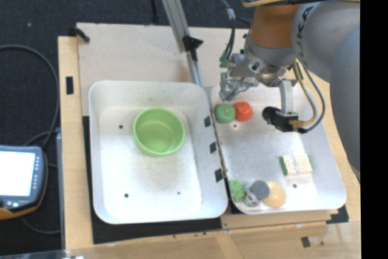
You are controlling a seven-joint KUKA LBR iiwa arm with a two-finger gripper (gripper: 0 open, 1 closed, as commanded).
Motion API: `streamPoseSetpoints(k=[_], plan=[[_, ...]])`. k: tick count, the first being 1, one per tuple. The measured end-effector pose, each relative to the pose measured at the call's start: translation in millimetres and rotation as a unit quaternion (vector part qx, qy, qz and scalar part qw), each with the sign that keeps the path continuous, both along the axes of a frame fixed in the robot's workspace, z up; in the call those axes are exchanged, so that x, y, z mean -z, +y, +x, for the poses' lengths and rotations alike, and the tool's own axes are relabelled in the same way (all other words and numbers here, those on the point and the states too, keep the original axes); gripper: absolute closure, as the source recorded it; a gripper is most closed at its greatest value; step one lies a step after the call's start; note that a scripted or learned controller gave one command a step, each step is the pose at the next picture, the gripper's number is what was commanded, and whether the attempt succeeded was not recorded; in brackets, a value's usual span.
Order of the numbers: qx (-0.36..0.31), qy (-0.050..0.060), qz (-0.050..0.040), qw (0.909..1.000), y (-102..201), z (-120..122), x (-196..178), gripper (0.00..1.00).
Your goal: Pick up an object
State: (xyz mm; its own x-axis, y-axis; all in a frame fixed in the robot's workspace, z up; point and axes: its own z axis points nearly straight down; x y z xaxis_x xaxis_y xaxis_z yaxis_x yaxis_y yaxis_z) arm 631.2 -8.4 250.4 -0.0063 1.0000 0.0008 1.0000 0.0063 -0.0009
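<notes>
I'm looking at the small green ball (225, 113) at the far left edge of the right bin (321, 185), touching a red-orange ball (243, 111) on its right — those two look like the likeliest targets. The gripper (229, 91) hangs just above the green one, near the wall between the bins, and whether it's open or closed I cannot tell from up here; nothing visibly sits in it. My worry is the pair being so tight together — a descent slightly off could nudge one ball and send both rolling, and the bin wall right beside the green one leaves little room on that side. Farther out in the same bin, a checkered yellow-and-white block (296, 164) lies well apart, and a cluster sits in the near corner: a leafy green piece (237, 191), a grey round object (259, 190), a pale yellow ball (275, 195). Over in the left bin (109, 191), a green bowl (159, 130) stands upright.
</notes>
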Motion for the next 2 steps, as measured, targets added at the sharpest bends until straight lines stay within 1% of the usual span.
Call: streamPoseSetpoints(k=[1, 2], plan=[[0.0, 0.0, 0.0001, 1.0, 47.1, -0.6, 2.6, 1.0], [0.0, -0.001, -0.0003, 1.0, 91.3, 10.7, 15.6, 1.0]])
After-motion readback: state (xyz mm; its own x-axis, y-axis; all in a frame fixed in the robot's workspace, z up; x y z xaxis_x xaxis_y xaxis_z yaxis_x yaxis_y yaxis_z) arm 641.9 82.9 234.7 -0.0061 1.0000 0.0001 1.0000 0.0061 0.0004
